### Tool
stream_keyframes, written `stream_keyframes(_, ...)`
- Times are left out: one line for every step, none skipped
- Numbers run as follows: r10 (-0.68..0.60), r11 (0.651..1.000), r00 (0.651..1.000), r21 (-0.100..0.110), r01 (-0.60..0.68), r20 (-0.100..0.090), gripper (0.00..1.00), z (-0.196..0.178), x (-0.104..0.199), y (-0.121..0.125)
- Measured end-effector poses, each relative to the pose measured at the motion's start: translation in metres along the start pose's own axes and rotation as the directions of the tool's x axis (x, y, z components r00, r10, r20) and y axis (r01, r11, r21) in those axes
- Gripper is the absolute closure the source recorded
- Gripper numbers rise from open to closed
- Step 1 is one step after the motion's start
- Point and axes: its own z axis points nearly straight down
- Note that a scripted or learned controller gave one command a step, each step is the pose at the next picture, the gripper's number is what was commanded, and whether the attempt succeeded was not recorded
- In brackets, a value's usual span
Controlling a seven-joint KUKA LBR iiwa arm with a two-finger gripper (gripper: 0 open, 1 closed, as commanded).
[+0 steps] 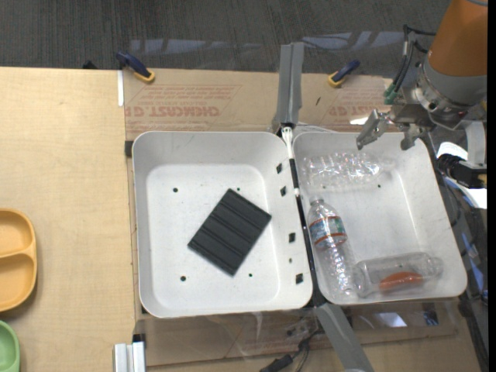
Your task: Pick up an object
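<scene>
A black ribbed flat pad (230, 232) lies at a slant in the middle of the left bin (147, 208). The right bin (446, 231) holds three things: a crumpled clear plastic bag (341, 167) at the back, a clear water bottle (329, 242) with a label along the left wall, and a clear container (397, 273) with something orange-red inside at the front. My gripper (389, 136) hangs over the right bin's back edge, just right of the plastic bag. Its fingers are spread open and hold nothing.
A yellow divided tray (15, 258) and a green dish (6, 349) sit at the far left of the wooden bench. Two blue-and-orange clamps (136, 67) (343, 72) pin the cardboard behind the bins. Cables hang at the right side.
</scene>
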Motion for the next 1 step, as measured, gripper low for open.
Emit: stream_keyframes(-0.039, 0.999, 0.999, 0.002, 0.039, 0.0, 0.0, 0.0824, -0.0378, 0.0279)
